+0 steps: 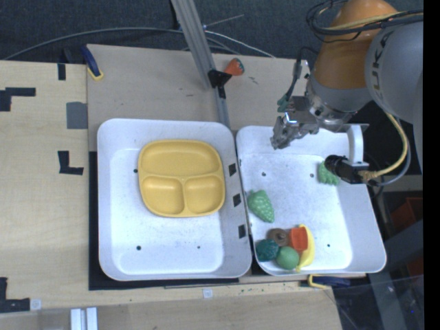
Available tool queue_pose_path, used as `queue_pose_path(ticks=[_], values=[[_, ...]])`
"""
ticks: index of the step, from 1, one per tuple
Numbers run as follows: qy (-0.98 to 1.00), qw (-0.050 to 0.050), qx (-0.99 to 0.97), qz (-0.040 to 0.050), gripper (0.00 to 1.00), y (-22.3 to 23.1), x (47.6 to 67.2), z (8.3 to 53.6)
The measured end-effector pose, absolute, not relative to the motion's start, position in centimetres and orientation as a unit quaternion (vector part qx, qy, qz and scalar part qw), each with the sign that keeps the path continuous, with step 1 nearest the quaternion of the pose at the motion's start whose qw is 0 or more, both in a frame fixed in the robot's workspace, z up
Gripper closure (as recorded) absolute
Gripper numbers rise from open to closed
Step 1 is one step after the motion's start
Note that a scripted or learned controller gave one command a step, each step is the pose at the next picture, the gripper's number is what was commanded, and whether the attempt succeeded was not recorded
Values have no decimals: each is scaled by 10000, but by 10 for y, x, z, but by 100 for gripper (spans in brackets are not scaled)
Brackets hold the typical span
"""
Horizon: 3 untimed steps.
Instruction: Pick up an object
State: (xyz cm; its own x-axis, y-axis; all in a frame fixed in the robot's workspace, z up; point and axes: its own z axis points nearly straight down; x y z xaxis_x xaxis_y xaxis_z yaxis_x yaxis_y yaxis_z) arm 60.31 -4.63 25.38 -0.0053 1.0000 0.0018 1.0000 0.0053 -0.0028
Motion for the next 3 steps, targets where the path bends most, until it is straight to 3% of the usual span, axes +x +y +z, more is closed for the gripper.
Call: queue_pose_path(ticks=[1,3], values=[[-7092,21,-7050,15,100,4,577,238],[-7094,22,-7048,19,100,94,505,237]])
